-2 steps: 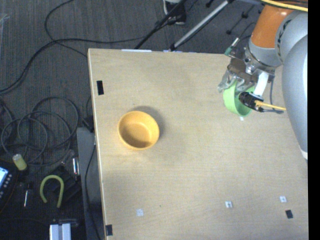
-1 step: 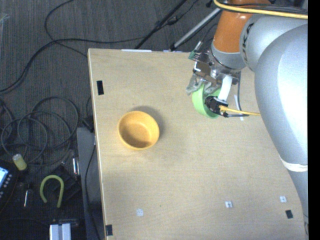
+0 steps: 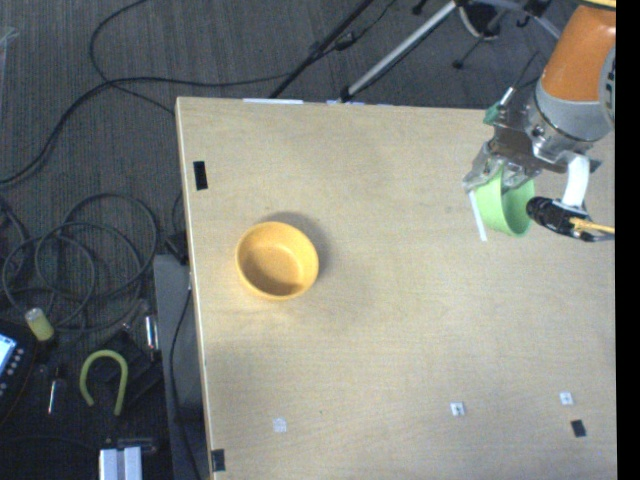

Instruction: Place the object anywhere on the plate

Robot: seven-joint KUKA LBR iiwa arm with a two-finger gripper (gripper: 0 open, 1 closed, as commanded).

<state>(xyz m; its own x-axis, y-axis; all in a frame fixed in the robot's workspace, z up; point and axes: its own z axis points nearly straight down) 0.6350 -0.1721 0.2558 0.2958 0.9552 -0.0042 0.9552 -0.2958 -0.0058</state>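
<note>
The wooden table (image 3: 400, 368) takes up most of the scene, a pale tan top with a few small black and white markers near its left edge and its near right corner. Beyond its left edge, dark carpet is strewn with black cables (image 3: 90, 238) and a green U-shaped piece (image 3: 103, 373).

The arm (image 3: 580, 58), grey with its orange band, comes in over the table's right edge, toward the far right corner. Its gripper (image 3: 500, 183) points down and to the left, hanging above the tabletop near that right edge.

A yellow bowl-shaped plate (image 3: 278, 259) sits on the left half of the table, about midway between the far and near edges, well apart from the gripper.

The green object (image 3: 510, 206), a small cup-like thing, is up at the gripper. The fingers are closed around it, with a white finger (image 3: 477, 216) running down its left side. It is well apart from the plate, off to that dish's right.
</note>
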